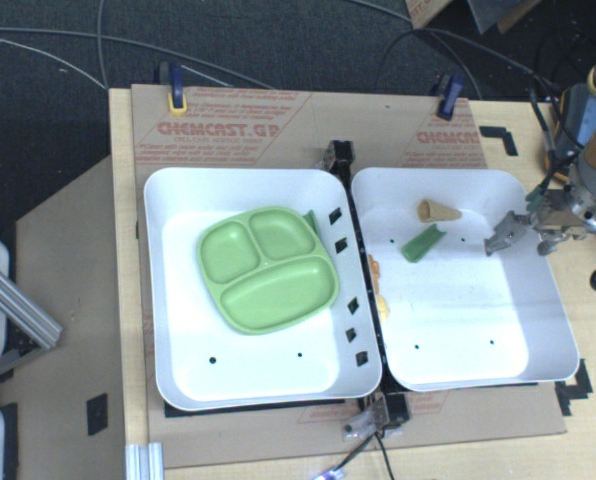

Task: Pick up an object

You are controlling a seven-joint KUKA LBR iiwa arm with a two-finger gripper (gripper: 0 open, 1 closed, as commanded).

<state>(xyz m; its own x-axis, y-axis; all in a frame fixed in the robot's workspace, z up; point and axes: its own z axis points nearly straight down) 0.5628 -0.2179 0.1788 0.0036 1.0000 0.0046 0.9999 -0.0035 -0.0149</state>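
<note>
Dark carpet surrounds the plywood bench (pixel 278 118) bearing two shallow white bins. Left bin (pixel 178 268) carries a green three-compartment plastic plate (pixel 268 268). Right bin (pixel 478 318) holds a small green block (pixel 421 242) just beside a tan cone-shaped piece (pixel 438 210). My gripper (pixel 523 236) hangs over that bin's right side, jaws apart, gripping nothing, well apart from both pieces.

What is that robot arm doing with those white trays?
The gripper sits over the right edge of the right bin with nothing in its jaws. It is meant to pick something up. Close by lie a small green block and a tan cone. The left bin holds a green divided plate.
</note>
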